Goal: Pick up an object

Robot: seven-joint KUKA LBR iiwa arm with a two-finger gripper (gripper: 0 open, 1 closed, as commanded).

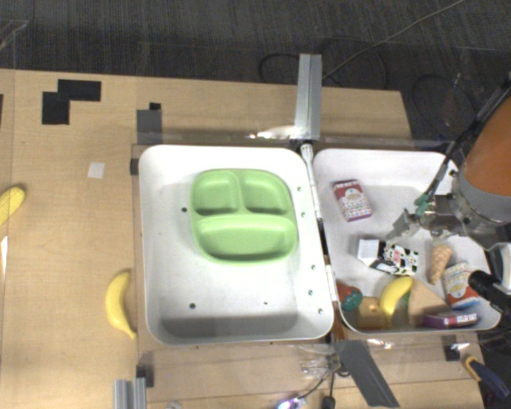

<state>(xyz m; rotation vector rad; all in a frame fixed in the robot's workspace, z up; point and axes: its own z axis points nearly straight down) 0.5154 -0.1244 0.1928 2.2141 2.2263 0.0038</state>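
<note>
Green plastic, a divided tray [241, 213], lay in the left bin [166, 313]. At the right bin [383, 162], the arm's fingers [426, 216] hung low over the clutter; whether they were spread or pressed together could not be told. Near them sat a red box [352, 200], a black-and-white item [398, 259] and a banana [395, 295]. Another banana [117, 303] lay on the desk [60, 228].

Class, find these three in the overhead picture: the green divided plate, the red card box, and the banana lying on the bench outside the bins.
green divided plate [242, 214]: camera view, centre ridge.
red card box [352, 200]: camera view, top face.
banana [119, 303]: camera view, middle of its curve.
</note>
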